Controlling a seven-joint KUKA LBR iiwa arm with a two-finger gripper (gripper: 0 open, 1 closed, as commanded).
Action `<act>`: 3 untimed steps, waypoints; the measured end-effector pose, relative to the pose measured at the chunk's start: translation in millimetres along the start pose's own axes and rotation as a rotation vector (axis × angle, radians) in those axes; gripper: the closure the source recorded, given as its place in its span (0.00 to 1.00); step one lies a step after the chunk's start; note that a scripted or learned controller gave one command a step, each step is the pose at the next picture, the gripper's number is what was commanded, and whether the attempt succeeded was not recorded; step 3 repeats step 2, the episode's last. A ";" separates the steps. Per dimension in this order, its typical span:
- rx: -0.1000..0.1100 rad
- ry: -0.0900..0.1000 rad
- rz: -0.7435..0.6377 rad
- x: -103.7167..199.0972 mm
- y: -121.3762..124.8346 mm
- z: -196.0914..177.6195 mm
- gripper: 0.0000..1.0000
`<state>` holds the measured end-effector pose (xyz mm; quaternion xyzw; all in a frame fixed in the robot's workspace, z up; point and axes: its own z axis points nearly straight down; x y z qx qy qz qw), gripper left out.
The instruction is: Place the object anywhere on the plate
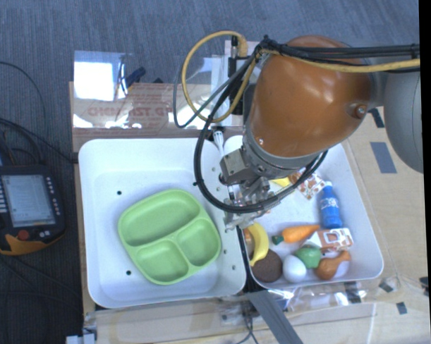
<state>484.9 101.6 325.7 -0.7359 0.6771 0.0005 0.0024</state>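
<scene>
The place reads as a robotics lab. A grey and orange industrial arm [304,94] looped with black and yellow cables hangs over a tabletop [393,197] carrying two white bins [97,207]. Well to the left of the tool [243,196], a teach pendant [22,203] with a lit screen lies on grey carpet [55,25]. Just right of the tool sit toy foods [303,253], with a green divided plate [170,235] to its left.

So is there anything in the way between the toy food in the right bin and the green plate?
Only the bin walls where the two bins meet. The green plate lies in the left bin; the banana sits just right of the walls, below the end effector.
</scene>
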 end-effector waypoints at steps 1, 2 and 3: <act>-0.004 -0.001 -0.239 -28.3 -1.3 -0.3 1.00; -0.005 -0.001 -0.115 -102.3 -6.3 4.7 1.00; -0.005 -0.001 -0.115 -102.3 -6.3 4.7 1.00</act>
